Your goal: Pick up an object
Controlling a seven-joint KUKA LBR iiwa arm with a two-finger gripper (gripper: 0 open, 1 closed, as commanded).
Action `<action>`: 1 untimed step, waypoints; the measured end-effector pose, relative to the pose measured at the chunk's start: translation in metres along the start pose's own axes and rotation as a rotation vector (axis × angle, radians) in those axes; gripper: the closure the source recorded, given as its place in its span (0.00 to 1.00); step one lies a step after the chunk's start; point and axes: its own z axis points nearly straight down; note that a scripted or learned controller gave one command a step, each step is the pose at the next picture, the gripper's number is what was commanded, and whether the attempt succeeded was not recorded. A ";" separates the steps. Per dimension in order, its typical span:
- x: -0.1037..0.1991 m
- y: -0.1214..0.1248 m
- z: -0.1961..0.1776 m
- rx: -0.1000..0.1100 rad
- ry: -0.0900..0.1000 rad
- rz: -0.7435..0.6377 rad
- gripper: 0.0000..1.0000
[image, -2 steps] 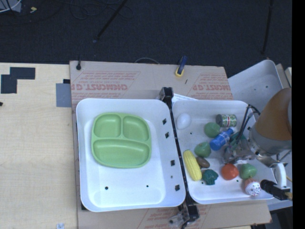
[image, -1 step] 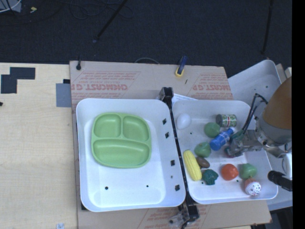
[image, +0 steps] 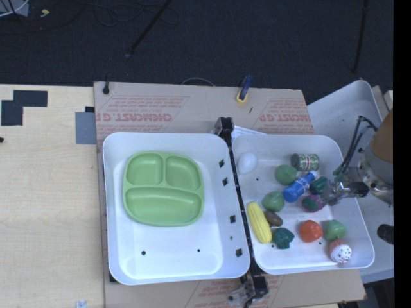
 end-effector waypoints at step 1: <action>-0.001 0.001 -0.034 0.000 0.000 0.000 1.00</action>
